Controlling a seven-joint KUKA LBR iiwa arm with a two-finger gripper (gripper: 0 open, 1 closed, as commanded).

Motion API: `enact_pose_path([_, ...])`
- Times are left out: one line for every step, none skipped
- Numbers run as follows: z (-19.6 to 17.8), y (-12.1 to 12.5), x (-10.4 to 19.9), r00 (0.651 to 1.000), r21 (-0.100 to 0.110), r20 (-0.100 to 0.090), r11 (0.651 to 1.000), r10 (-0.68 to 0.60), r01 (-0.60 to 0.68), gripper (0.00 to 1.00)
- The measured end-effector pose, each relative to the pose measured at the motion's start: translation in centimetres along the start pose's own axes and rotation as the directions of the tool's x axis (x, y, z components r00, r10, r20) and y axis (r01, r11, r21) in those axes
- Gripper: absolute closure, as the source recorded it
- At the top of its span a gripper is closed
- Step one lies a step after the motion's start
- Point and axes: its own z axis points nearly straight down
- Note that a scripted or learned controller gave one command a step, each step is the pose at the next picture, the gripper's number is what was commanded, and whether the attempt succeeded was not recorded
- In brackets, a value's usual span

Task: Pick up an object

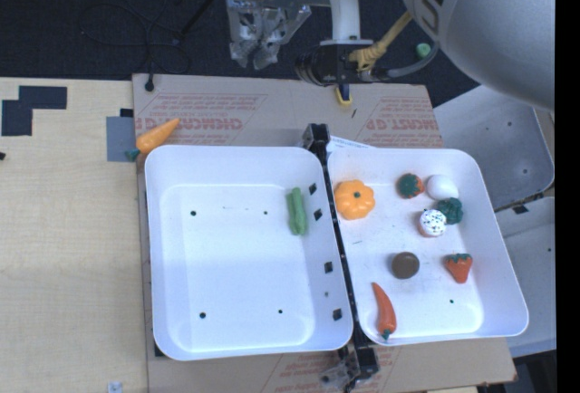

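My gripper (260, 36) hangs high at the top of the camera view, beyond the far edge of the left bin (227, 292), with nothing visibly in it. A green pod (296, 210) lies against the left bin's right wall. The right bin (489, 310) holds an orange pumpkin (353, 199), a small broccoli (410, 186), a white egg (441, 186), a speckled white ball (433, 222) beside a green floret (451, 209), a brown ball (405, 265), a strawberry (459, 267) and a red chili (385, 310).
A carrot (157, 135) lies outside the bins on the cardboard sheet (272, 115), by the left bin's far left corner. The arm's large grey body (489, 2) looms over the top right. A black clip divider (331, 228) runs between the bins.
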Motion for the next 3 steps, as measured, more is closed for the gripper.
enact_pose_path([0.0,-2.7,-0.1,1.000,-0.001,0.001,1.000,0.001,-0.001,1.00])
enact_pose_path([0.1,-5.3,-0.1,1.000,0.000,0.001,1.000,0.001,-0.001,1.00])
enact_pose_path([0.0,-8.1,0.0,1.000,-0.001,0.000,1.000,0.001,-0.001,1.00])
